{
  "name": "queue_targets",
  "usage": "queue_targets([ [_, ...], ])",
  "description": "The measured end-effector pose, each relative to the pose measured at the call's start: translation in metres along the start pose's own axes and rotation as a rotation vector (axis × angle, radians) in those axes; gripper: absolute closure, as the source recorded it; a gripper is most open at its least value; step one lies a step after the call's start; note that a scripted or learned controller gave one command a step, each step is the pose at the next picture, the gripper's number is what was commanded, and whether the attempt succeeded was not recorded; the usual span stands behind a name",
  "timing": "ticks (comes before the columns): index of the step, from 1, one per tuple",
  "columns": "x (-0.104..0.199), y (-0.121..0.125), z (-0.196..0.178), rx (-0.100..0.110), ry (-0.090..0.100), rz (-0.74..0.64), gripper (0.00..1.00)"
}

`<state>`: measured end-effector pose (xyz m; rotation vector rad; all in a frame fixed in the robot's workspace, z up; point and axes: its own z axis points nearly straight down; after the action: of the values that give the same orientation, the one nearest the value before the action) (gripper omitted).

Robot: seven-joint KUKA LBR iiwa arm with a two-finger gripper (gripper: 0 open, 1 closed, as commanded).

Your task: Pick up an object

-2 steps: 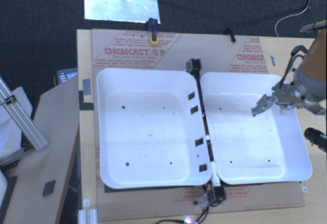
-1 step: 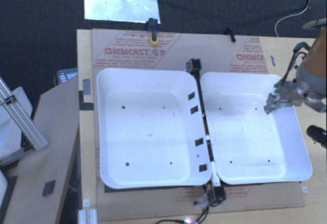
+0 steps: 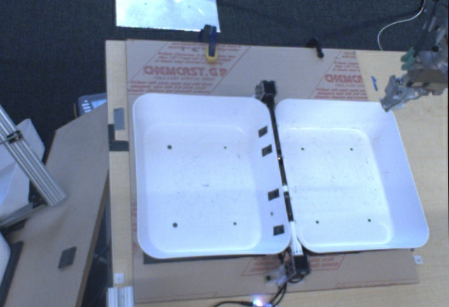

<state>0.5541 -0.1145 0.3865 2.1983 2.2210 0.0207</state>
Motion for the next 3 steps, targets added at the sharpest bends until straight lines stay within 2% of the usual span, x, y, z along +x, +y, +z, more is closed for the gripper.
queue_targets([
  [1,0.027,0.025,-0.159,-0.002,-0.001,0.001,1.00],
  [2,-0.039,0.076,-0.076,0.020,0.000,0.012,1.00],
  [3,-0.046,0.098,0.001,0.025,0.003,0.009,1.00],
])
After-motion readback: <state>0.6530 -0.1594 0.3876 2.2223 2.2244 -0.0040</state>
